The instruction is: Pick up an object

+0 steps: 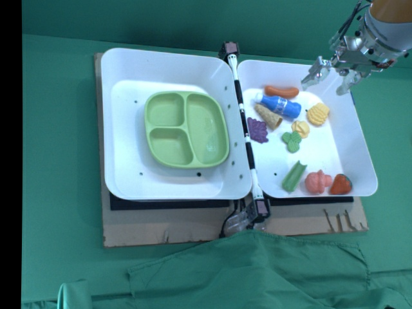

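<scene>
So the grey arm with the orange band (394, 5) comes in from the top right, and its gripper (329, 77) hangs over the far right corner of the right-hand shallow white bin (360, 140). The fingers (313, 73) are spread apart, nothing between them, and they sit well above the toys.

All the pickable stuff is in that right bin. Along the far side there's an orange-red plastic sausage (282, 91), and just below it a blue bottle with a white label (280, 105) lying on its side. Touching the bottle's lower edge is a tan cone-shaped piece (268, 116), and beside that, against the bin's left wall, a purple bunch of grapes (257, 131). Over to the right is a yellow ridged toy (318, 114), then a smaller pale yellow lump (300, 129), with a green broccoli-looking piece (291, 141) right under it. Near the front edge: a green stick-like vegetable (294, 176), a pinkish-orange pumpkin-shaped toy (317, 182) and a red strawberry-like piece (341, 184) touching it.

The left white bin (122, 76) holds a light green plastic divided plate with three compartments (187, 129). Both bins sit on a cardboard sheet (135, 230) on the green cloth-covered surface (58, 140).
</scene>
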